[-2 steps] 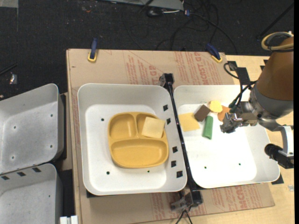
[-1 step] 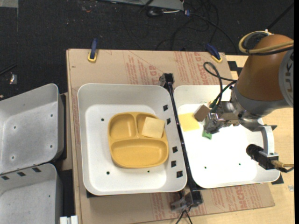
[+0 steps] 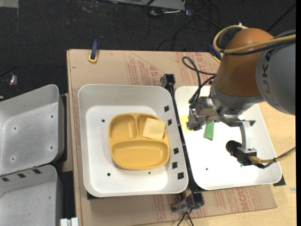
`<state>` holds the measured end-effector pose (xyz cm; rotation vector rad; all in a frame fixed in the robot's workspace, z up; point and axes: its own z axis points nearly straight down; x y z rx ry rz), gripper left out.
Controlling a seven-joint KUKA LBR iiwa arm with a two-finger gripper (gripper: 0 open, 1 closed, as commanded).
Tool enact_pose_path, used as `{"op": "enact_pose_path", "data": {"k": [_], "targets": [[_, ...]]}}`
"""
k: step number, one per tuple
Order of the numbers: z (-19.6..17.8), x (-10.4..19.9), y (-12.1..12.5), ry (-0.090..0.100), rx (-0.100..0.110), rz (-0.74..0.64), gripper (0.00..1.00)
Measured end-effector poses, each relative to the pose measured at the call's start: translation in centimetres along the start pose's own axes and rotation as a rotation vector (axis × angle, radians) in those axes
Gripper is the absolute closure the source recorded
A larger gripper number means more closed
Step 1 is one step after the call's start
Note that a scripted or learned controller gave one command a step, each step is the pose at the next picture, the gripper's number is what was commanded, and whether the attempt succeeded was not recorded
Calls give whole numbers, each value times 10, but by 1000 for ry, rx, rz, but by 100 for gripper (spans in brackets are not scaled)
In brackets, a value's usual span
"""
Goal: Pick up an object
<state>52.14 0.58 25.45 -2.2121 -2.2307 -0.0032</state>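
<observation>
The arm (image 3: pixel 256 67) bends down over the right bin (image 3: pixel 263 175), gripper (image 3: pixel 197 119) beside a green block (image 3: pixel 209 130); its opening cannot be told.

The left bin (image 3: pixel 94 173) is mostly taken by a yellow tray (image 3: pixel 136 152) with a pale block (image 3: pixel 154 128) in its upper right compartment; bare floor rings the tray. Right of it, past the black divider (image 3: pixel 178 131), the arm (image 3: pixel 249 65) overhangs the right bin (image 3: pixel 221 175), whose lower part lies open.

Blue clamp (image 3: pixel 93 50) on bench's (image 3: pixel 122 65) back edge; cables (image 3: pixel 164 6) on dark floor behind.
</observation>
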Motion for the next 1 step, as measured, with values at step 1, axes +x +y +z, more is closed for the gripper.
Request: {"op": "enact_pose_path", "data": {"k": [1], "targets": [[3,57,5,0,1,0,100]]}}
